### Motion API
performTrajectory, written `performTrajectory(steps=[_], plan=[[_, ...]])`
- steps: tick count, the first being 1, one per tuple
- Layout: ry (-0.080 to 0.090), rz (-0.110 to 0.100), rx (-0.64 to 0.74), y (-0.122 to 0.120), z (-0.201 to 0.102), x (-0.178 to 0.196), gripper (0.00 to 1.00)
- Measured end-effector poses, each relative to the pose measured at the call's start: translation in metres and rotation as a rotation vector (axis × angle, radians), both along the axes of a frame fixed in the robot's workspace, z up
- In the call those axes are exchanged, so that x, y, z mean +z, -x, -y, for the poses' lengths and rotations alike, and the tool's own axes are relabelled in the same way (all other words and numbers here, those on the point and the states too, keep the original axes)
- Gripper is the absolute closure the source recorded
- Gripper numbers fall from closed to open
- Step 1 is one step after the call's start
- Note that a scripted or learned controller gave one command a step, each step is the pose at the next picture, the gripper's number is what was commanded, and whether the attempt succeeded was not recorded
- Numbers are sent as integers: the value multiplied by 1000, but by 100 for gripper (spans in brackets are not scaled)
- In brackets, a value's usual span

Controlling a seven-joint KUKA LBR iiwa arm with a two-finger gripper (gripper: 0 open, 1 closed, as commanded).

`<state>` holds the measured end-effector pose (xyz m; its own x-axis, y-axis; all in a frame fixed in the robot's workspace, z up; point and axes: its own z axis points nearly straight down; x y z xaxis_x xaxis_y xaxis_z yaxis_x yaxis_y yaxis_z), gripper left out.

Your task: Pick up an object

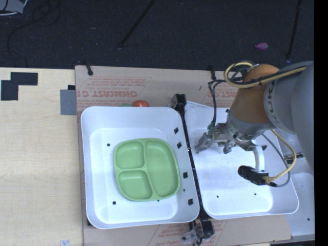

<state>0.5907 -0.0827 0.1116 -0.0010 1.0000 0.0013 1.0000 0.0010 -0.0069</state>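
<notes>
A light green plate (pixel 147 168) with three compartments lies flat in the middle of the left white bin (pixel 97 137). My gripper (pixel 206 141) hangs low over the upper left part of the right white bin (pixel 241 209), close to the divider between the two bins. It is apart from the plate, and I see nothing held in it. The orange band and grey arm (pixel 266 101) hide the bin's upper right part.
A small red-orange object (pixel 140 104) sits just behind the left bin's far rim, on the cardboard sheet. A black connector with a yellow cable (pixel 254 175) hangs from the wrist over the right bin. The black divider clips (pixel 185 152) run between the bins.
</notes>
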Motion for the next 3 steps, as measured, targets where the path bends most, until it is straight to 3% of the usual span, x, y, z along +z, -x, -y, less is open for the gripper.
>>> performTrajectory(steps=[1, 3], plan=[[0, 1, -6, 0, 2, 13, 100], [1, 9, -1, 7, 7, 110, 100]])
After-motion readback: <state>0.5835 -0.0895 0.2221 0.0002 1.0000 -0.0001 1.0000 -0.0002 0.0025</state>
